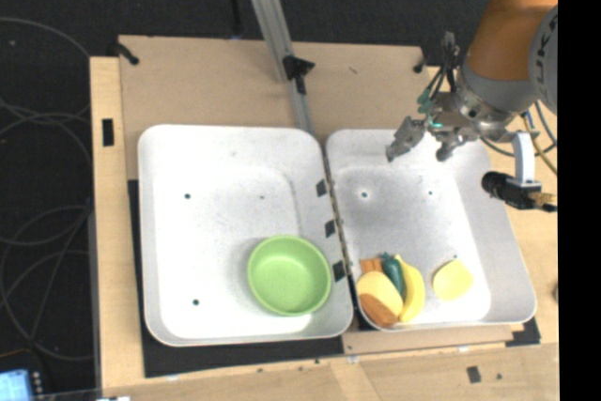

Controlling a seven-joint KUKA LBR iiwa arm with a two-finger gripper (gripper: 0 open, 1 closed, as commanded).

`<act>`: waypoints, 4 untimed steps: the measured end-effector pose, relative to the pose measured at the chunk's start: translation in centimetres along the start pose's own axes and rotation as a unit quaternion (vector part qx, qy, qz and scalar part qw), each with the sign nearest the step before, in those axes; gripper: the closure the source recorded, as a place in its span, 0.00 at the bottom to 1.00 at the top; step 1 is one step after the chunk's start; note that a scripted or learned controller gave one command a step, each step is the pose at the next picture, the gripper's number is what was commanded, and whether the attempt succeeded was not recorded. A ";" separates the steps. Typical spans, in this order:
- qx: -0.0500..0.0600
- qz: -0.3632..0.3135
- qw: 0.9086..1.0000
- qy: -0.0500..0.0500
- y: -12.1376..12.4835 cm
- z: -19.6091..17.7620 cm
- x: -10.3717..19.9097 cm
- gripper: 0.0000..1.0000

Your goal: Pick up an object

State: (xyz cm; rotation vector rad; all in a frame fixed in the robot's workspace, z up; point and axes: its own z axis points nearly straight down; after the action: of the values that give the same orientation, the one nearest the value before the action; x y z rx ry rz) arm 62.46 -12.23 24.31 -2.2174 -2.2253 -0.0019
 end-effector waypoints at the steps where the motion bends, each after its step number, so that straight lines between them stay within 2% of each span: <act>1: 0.000 0.000 1.000 0.000 0.0 0.0 0.0 0.00; 2: 0.003 0.002 1.000 -0.002 0.2 6.3 -0.2 0.00; 3: 0.003 0.002 1.000 -0.002 -0.5 12.4 -0.2 0.00; 4: 0.000 0.003 1.000 -0.002 -0.5 14.2 -0.4 0.00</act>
State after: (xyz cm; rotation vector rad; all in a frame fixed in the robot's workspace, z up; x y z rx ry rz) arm 61.97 -12.60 10.11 -2.2261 -2.2196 0.0035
